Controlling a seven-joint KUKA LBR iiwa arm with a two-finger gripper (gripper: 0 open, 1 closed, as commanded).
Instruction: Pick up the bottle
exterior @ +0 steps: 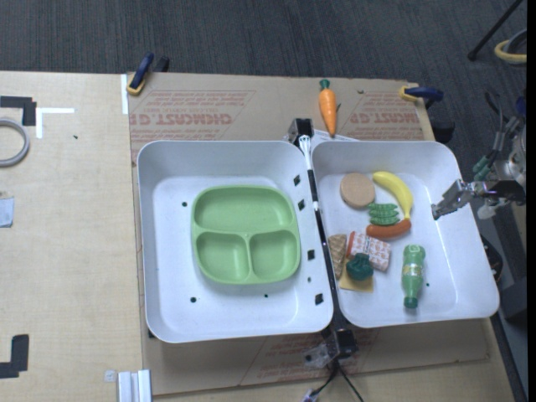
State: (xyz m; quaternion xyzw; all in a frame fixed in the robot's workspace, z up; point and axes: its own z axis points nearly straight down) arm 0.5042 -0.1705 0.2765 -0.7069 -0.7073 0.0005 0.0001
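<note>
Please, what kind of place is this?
Probably a robot lab test bench: two white bins clamped on cardboard, toy food such as a banana and a bottle, and a tool at the right.

So the gripper [447,203] is sitting way over on the right of the camera view, poking in from the edge at about mid-height. The fingers point left and a bit downward, and they look splayed apart with nothing between them, though honestly it's small and kind of fuzzy there so I wouldn't swear to the exact gap. Behind it the wrist is a cluttered grey lump with some cabling, cut off by the frame edge.
</note>
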